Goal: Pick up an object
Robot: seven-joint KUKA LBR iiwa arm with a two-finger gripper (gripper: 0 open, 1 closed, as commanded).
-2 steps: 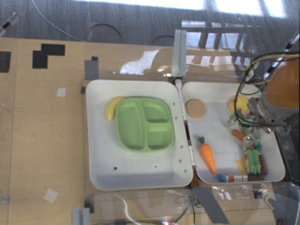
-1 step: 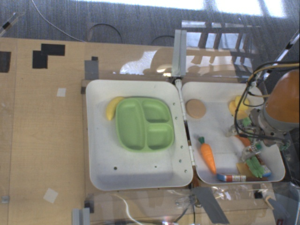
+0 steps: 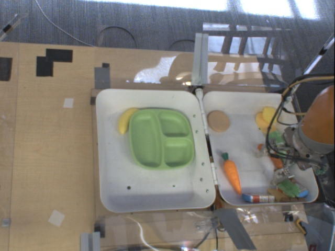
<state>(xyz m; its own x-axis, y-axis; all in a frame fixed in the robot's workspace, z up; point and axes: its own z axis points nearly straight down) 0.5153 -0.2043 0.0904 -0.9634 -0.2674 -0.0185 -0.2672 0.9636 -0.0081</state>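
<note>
The grey arm with its orange band (image 3: 320,120) reaches into the right bin (image 3: 246,140) from the right. My gripper (image 3: 284,164) hangs low over the bin's right side, wrapped in cables. Just beneath it lie a small orange piece (image 3: 276,161) and a green item (image 3: 289,187). An orange carrot (image 3: 232,174) with a green top lies in the bin's middle. Near the back left is a tan round disc (image 3: 218,121). A yellow object (image 3: 265,118) sits at the back right, partly behind the cables. A red-and-white tube (image 3: 258,198) lies along the front wall.
The left bin (image 3: 112,187) holds a green divided plate (image 3: 160,138) with a yellow banana (image 3: 124,120) sticking out from under its left edge. A metal frame (image 3: 246,46) stands behind the right bin. The wooden bench (image 3: 47,156) stretches to the left.
</note>
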